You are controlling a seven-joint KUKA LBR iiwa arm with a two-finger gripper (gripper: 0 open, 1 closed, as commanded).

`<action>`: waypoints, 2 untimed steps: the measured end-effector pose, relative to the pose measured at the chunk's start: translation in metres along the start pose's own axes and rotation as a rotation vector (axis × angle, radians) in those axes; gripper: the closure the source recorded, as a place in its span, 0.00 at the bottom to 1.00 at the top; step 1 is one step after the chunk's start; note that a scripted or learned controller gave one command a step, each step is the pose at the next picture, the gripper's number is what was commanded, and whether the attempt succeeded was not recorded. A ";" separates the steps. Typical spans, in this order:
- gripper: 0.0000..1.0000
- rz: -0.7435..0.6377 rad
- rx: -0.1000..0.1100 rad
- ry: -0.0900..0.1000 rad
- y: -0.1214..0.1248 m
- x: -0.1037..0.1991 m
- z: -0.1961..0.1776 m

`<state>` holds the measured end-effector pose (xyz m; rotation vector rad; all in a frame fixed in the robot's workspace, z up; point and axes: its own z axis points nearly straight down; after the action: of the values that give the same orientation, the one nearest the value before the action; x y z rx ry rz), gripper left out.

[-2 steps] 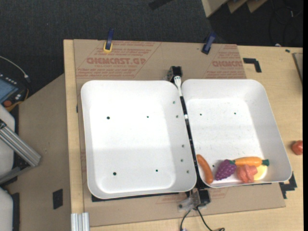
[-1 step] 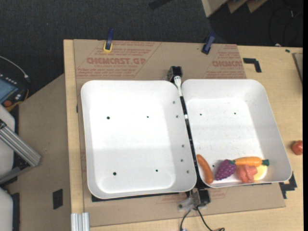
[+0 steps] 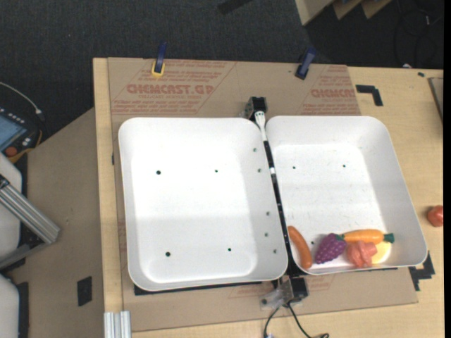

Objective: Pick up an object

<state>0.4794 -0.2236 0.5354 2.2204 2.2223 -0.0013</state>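
Toy foods lie along the front edge of the right bin (image 3: 338, 182). An orange sausage-like piece (image 3: 299, 247) rests by the bin's left wall. To its right are a purple bunch of grapes (image 3: 330, 248), an orange carrot with a green top (image 3: 368, 236), a red piece (image 3: 360, 253) and a pale yellow piece (image 3: 381, 253), packed close together.
The left bin (image 3: 194, 203) sits beside the right one on a brown cardboard sheet (image 3: 176, 83). A small red object (image 3: 435, 216) lies on the cardboard outside the right bin. Blue clamps (image 3: 161, 55) (image 3: 306, 62) hold the sheet's far edge. A metal rail (image 3: 25, 210) lies at the left.
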 end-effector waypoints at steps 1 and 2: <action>1.00 0.000 0.000 0.000 0.000 0.000 0.000; 1.00 0.000 0.000 0.000 0.000 0.000 0.000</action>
<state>0.4794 -0.2236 0.5354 2.2201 2.2226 -0.0013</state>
